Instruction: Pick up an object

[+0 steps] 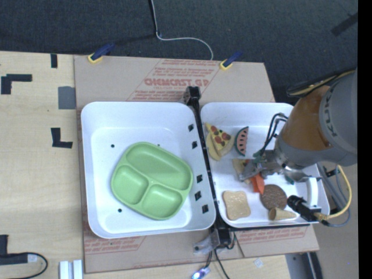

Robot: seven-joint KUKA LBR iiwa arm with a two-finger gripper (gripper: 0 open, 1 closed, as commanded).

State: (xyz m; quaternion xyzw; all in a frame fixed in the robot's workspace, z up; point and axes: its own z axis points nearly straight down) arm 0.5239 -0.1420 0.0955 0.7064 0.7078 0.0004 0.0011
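The right bin holds toy food: a pizza slice, a watermelon slice, a slice of bread, a brown round patty, a tan cone-shaped piece and an orange carrot-like piece. My gripper is down in the middle of this bin, directly over a tan piece and right beside the orange piece. The wrist hides how the fingers stand.
The left bin holds a green divided plate. A black divider clip sits between the bins. Cables hang off the arm at the right bin's near right corner. Cardboard lies under both bins.
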